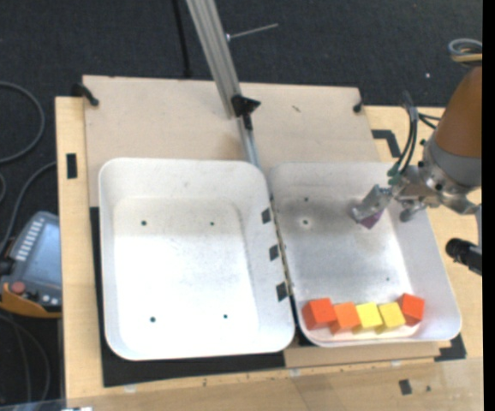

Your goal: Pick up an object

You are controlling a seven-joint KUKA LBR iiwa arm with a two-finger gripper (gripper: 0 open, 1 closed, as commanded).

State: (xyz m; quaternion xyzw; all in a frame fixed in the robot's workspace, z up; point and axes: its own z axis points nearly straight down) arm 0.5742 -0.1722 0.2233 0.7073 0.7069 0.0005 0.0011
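Along the front wall of the right bin (419,255) lies a row of small blocks: an orange one (319,312), a second orange one (345,316), two yellow ones (368,315) (390,314) and a red-orange one (412,307). A small purple object (369,220) lies further back on the bin floor. My gripper (387,206) hangs over the back half of this bin, open, with its fingers spread. The left fingertip (369,204) is right at the purple object; the object is not between the fingers.
The left bin (110,229) sits beside the right one, their rims meeting at the middle. A slanted metal rail (217,45) rises behind the bins. Cables and a hand-held pendant (33,259) lie off the bench to the left.
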